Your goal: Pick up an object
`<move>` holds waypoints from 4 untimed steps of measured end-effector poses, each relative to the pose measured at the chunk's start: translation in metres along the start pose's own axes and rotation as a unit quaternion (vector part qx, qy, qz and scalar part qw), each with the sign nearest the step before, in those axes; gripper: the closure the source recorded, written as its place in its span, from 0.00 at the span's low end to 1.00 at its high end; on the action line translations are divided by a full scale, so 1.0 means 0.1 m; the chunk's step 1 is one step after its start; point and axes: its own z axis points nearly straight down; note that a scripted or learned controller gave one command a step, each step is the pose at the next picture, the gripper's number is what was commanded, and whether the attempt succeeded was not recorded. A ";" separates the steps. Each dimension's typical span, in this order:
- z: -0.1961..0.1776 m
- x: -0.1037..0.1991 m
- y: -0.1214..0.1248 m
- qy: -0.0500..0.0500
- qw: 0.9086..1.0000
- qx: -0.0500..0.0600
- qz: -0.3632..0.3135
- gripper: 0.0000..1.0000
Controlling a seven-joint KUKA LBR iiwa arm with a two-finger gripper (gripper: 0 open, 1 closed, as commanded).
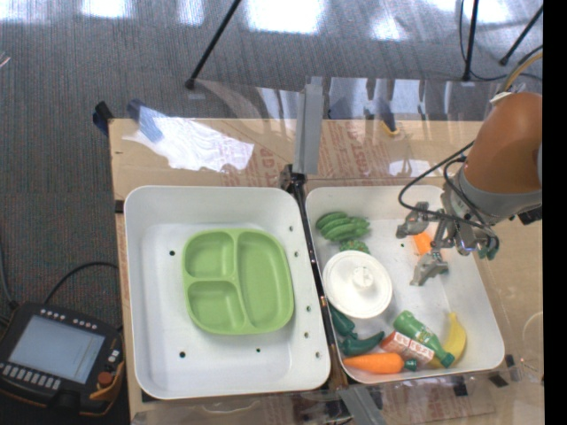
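While the green divided plate [237, 281] lies in the middle of the left bin [142, 237], the gripper [434, 248] hangs near the right bin's [493, 326] back right corner, jaws spread around a small orange piece [424, 243], not pinching it. The piece's long axis seems to run front to back, though its facing is unclear. Closing off-centre could squirt it out toward the white lid [358, 283].

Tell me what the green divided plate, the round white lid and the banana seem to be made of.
Green divided plate: likely moulded plastic, matte, uniform colour with soft rounded compartment rims. Round white lid: probably plastic, perhaps ceramic, smooth with slight sheen and a central knob. Banana: looks like toy plastic, with an even, saturated yellow, though it is small in this view.
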 end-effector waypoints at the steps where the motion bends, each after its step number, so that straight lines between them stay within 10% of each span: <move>1: 0.63 0.28 -0.34 -0.004 1.000 0.001 -0.011 0.00; 2: 0.57 -0.41 -0.34 -0.010 0.998 0.003 -0.066 0.00; 3: 0.45 -0.43 -0.33 -0.013 0.998 0.003 -0.067 1.00; 4: -0.64 -0.48 -0.16 -0.016 0.999 0.004 -0.041 1.00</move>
